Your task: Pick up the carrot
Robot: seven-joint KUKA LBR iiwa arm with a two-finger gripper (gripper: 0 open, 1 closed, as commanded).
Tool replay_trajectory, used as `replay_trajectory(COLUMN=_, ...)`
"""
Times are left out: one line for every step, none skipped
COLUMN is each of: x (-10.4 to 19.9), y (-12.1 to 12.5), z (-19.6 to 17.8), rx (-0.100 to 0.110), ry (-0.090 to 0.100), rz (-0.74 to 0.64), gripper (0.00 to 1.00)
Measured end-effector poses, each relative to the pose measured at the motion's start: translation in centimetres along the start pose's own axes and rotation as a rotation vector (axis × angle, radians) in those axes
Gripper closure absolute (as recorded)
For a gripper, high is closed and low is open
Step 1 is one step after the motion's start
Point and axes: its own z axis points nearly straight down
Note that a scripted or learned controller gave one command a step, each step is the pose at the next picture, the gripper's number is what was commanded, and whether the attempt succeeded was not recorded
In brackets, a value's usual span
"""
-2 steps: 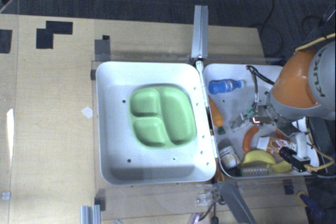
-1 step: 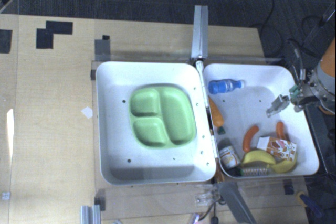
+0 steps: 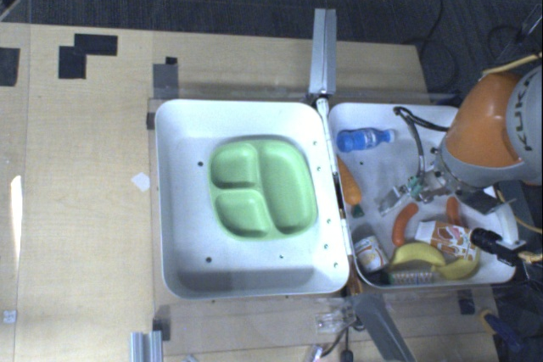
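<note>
Arm point(image 3: 488, 127) enters from 3 o'clock and sits over the right bin point(image 3: 373, 116), orange band showing above the wrist. Gripper point(image 3: 414, 186) hangs near the bin's centre; whether it is apart or together cannot be told (too small and cluttered there).

Carrot point(image 3: 348, 185) lies against the right bin's 9 o'clock wall, long axis roughly 12-to-6, well apart from the gripper and not held.

Other contents of the right bin: water bottle point(image 3: 365, 138) with a blue label at about 11 o'clock, lying on its side; a red-orange elongated item point(image 3: 405, 222) just at 6 o'clock of the gripper; banana point(image 3: 433, 258) at the 6 o'clock edge; small carton point(image 3: 450, 238) just beside the banana; small can point(image 3: 368, 252) at 7 o'clock.

Left bin point(image 3: 182, 182) holds a green divided tray point(image 3: 261, 186), three compartments, roughly centred.
</note>
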Motion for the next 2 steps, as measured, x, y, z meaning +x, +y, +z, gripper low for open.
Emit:
replay_trajectory(x=1.7, y=-3.0, z=-0.3, rx=-0.001, ry=0.0, rz=-0.373, gripper=0.0)
replay_trajectory(x=-2.4, y=-2.3, z=0.4, rx=-0.006, ry=-0.003, rz=-0.454, gripper=0.0)
